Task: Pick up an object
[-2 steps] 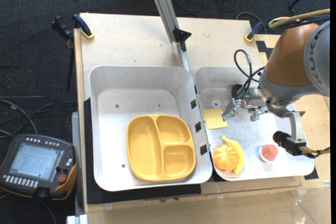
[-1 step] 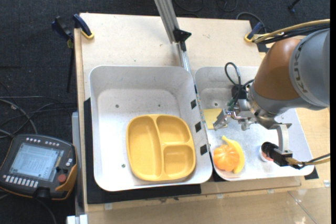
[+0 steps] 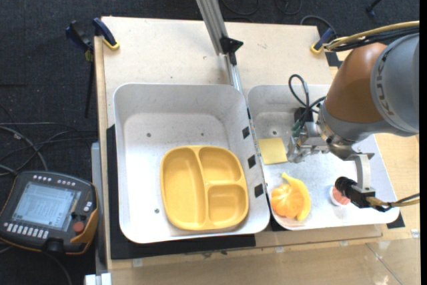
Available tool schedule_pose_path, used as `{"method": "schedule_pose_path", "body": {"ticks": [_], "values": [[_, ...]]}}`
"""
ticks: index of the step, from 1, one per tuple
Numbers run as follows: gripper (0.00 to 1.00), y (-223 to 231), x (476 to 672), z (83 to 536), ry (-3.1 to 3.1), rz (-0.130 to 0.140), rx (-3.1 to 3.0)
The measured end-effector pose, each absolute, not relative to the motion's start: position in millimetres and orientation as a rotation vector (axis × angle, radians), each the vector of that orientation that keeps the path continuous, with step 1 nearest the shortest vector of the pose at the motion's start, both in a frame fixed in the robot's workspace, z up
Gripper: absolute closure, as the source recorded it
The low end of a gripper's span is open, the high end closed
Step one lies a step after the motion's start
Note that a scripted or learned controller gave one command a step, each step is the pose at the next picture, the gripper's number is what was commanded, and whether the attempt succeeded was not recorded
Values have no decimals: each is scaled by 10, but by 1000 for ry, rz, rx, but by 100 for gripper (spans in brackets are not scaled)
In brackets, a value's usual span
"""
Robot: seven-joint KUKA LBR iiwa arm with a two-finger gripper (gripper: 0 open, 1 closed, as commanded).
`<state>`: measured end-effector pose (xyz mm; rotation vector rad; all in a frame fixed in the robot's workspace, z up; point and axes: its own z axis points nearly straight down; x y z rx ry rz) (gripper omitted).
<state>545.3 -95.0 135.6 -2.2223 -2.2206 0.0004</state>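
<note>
While 2 bins (image 3: 133, 143) rest on the bench (image 3: 167, 50), gripper (image 3: 298, 149) grip unclear.

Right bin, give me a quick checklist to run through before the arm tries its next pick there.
1. Gripper over the right bin: ok.
2. Target under it, pale yellow square lying flat, beside the gripper: ok.
3. Finger opening: cannot tell.
4. Anything already held: cannot tell.
5. Orange toy apart from the square: ok.
6. Small red and white object apart from the square: ok.
</note>
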Motion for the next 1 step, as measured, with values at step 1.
{"method": "schedule_pose_path", "body": {"ticks": [1], "values": [[100,-1026,5541,1886,-2227,-5,-2223]]}}
